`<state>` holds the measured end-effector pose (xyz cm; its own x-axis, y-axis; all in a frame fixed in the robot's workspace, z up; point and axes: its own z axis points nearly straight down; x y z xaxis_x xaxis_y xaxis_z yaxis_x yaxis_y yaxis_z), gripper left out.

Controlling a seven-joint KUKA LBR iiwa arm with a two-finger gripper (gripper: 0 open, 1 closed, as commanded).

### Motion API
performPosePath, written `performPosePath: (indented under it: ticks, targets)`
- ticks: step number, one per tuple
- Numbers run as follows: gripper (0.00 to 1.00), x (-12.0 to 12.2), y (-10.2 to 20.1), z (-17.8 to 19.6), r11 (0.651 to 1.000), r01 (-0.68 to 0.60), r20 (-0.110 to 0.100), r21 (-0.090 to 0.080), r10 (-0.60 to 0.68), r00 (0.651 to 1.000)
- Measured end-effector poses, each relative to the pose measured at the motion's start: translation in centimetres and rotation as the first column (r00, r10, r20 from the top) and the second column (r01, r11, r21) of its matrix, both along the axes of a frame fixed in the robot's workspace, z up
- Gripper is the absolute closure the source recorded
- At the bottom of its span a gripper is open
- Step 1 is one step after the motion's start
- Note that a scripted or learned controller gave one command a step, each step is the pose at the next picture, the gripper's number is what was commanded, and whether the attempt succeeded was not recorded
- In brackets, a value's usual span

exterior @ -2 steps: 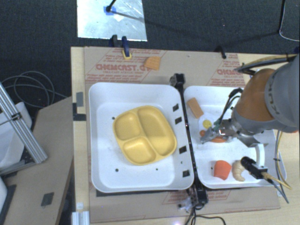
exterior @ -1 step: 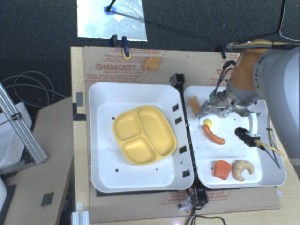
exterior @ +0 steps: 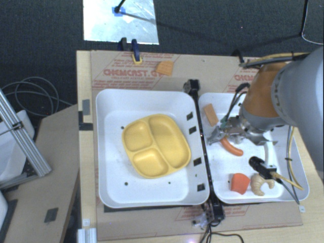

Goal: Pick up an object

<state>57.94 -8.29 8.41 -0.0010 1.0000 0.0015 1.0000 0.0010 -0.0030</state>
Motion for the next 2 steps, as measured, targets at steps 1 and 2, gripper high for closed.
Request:
performPosePath:
  ticks: [1, 2]
  targets:
    - [1.00, 0.4, -0.2, 1.2, 1.000, -0.002, 0.008, -0.003, 0.002, 1.000]
    - [1.00, -0.8, 6.5, 11.6, 1.000, -0.008, 0.009, 0.000, 0.008, 1.000]
